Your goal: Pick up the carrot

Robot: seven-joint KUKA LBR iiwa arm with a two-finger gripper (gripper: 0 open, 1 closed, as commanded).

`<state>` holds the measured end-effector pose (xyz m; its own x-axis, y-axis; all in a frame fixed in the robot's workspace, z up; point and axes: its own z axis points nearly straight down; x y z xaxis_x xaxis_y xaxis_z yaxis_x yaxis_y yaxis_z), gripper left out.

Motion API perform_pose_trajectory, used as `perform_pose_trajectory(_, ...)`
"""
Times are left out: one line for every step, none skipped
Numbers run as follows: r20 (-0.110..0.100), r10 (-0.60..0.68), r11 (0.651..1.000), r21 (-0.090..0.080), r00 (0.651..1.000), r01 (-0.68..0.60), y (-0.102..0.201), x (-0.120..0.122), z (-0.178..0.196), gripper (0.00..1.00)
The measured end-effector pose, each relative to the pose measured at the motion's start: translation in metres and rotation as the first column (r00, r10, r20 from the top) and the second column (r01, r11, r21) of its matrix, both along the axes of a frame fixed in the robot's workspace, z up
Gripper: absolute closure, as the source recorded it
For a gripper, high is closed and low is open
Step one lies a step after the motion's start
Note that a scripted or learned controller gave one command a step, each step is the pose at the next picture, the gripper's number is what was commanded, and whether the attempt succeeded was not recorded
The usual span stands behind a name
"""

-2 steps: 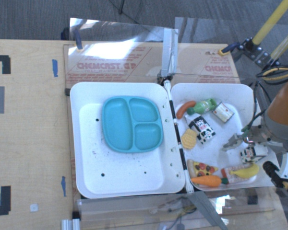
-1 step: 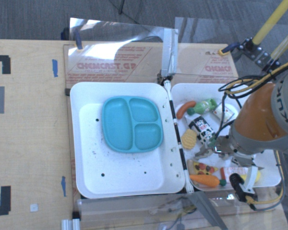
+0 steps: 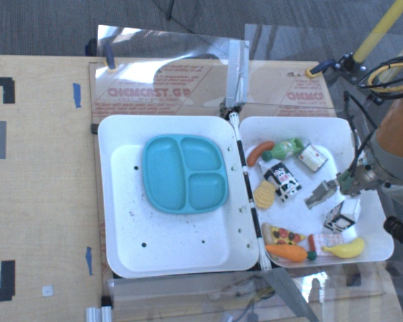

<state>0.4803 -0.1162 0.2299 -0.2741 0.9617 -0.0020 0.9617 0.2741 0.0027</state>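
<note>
Claw [image 3: 320,195] looks spread apart, holding nothing, mid right bin [image 3: 383,247]. Carrot [image 3: 287,252] lies at the front edge; probably light, slick plastic, so grab mid-body.

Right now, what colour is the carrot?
Orange, with a green tip. The carrot lies at the right bin's near edge in the camera view.

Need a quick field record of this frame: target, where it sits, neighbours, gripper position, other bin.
target: carrot
location: right bin, near its front edge, lying flat
neighbours: pizza slice just behind it, banana to its right
gripper: above the right bin's middle, away from the carrot, nothing seen between its fingers
left bin: holds a teal divided plate
task state: carrot not yet picked up
</note>
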Motion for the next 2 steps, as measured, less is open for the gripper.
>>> perform_pose_trajectory(-0.004,0.034,0.999,0.001,0.999,-0.034,0.076,0.001,-0.046,0.00)
perform_pose_trajectory(0.000,-0.183,0.983,0.000,0.983,0.183,0.062,0.036,-0.025,0.00)
